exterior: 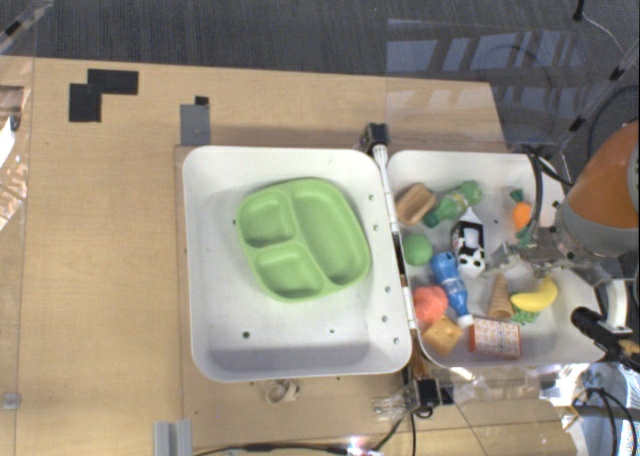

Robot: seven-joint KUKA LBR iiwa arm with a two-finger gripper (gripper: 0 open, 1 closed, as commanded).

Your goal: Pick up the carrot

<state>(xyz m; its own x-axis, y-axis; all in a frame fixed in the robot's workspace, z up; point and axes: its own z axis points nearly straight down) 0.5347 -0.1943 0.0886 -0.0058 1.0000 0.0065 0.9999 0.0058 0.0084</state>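
The carrot (521,213) is a small orange piece with a green top. It lies in the right bin (560,349) near the far right wall. My gripper (517,249) hangs low over that bin just in front of the carrot, between the carrot and a yellow banana (536,296). The grey arm with its orange band (610,184) comes in from the right. Nothing is seen held.
The right bin is crowded: a black-and-white cow toy (467,245), an ice cream cone (499,296), a blue bottle (451,284), a pink can (495,337), a green ball (418,247) and a brown block (413,202). The left bin (215,344) holds a green divided plate (300,237).
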